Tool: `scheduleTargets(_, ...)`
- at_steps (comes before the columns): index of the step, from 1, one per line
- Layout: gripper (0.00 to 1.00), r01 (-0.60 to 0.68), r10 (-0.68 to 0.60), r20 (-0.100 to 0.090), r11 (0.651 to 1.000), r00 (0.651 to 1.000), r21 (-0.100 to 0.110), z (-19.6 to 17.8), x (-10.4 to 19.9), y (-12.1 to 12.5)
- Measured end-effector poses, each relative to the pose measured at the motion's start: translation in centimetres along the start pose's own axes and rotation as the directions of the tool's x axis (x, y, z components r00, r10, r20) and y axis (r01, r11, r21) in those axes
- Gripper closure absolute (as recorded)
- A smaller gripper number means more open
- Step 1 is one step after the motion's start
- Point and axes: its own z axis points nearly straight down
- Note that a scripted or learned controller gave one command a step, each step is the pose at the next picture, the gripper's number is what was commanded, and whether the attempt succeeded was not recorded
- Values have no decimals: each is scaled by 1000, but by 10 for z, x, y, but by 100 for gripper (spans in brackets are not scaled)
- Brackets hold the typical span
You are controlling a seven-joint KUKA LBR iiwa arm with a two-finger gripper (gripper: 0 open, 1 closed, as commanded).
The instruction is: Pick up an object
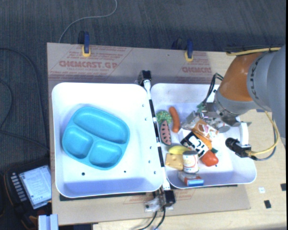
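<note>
Gripper (pixel 205 123) hung low in the right bin (pixel 245 174), over a packed heap: carrot (pixel 174 119), watermelon slice (pixel 164 132), can (pixel 190 162), tomato (pixel 209 159). Grip state: cannot tell. Risk: crowding could make it pinch two items or slip.

The brown board (pixel 134 61) under the two bins carries red printed lettering along its far edge. At about eleven o'clock of the view it reads "CHEMCAST GP", set between rows of smaller red print too fine to read. The same wording shows again at about one o'clock, cut short by the arm. In the right bin, a black-and-white packet (pixel 194 143) bears bold white marks that cannot be read. A small can (pixel 190 162) beside it has a label too blurred to read.
</note>
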Motion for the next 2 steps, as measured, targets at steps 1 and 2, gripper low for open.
scheduleTargets(1, 100, -1, 1, 4, 1000, 1000, -5, -11, -2, 1)
scheduleTargets(2, 100, 1, -1, -3, 1000, 1000, 7, -97, 78, -32)
